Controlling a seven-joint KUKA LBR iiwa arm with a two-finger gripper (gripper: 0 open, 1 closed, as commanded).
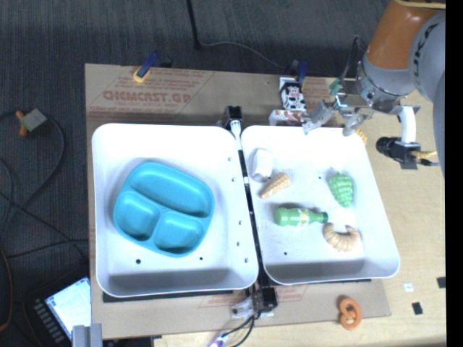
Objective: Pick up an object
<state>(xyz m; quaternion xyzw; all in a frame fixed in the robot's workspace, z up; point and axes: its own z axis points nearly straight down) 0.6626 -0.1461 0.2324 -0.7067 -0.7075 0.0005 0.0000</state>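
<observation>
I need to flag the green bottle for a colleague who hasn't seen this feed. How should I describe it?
Look in the right white bin, near its middle. The green bottle lies on its side, its pale cap end pointing right toward the curled tan croissant. It is smooth and long, unlike the short bumpy green piece above it and the ridged tan cone.

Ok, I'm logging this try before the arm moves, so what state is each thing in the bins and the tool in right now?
Tool: above the right bin's far rim, holding nothing.
Blue tray: flat in the left bin.
Green bottle: lying on its side in the right bin.
Green toy: lying loose.
Cone: lying on its side.
White piece: resting beside the cone.
Croissant: lying flat.
</observation>
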